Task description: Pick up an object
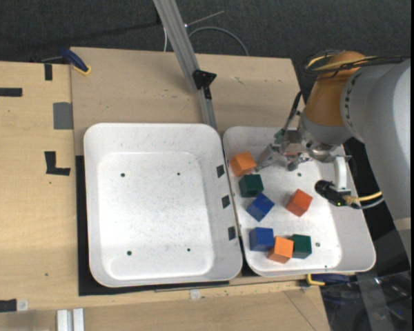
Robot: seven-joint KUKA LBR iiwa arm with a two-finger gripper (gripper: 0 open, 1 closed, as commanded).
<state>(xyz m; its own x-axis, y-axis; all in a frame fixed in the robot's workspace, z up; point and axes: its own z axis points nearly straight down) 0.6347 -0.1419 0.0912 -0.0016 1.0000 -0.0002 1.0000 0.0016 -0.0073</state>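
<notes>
Over the right bin [352, 250], the gripper [279, 154] hangs low beside an orange block [243, 162]; whether its jaws are wide or narrow I cannot tell. Below lie a green block [250, 185], two blue blocks [260, 206], and more orange ones [299, 203]. Beside it stands the left bin [96, 140].

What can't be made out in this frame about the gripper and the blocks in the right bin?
- Gripper, camera view: too small and blurred against the wrist to judge its finger state, or whether it touches the orange block beside it.
- Green block, camera view: partly covered by the orange block in front.
- Arm, camera view: cut off by the right edge.
- Right bin: its floor under the wrist is hidden.
</notes>
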